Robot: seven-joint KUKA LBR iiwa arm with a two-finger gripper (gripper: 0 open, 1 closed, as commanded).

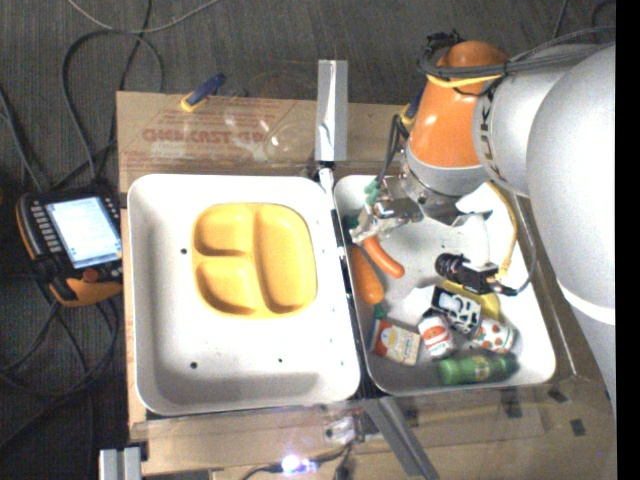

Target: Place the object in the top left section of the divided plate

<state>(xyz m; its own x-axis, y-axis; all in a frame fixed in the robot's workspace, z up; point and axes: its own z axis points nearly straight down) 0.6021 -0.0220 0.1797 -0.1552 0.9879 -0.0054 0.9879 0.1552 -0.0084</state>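
gripper over right bin's upper-left corner, jaw state cannot tell | hot dog just below it, long axis diagonal | divided plate well left, across bin walls

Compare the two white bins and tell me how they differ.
The left bin holds one yellow divided plate, while the right bin holds a jumble of small items, among them a hot dog, a carrot and a green bottle. The arm hangs over the right bin, not the left bin. The left bin looks wider than the right bin. Both are shallow, white and set side by side.
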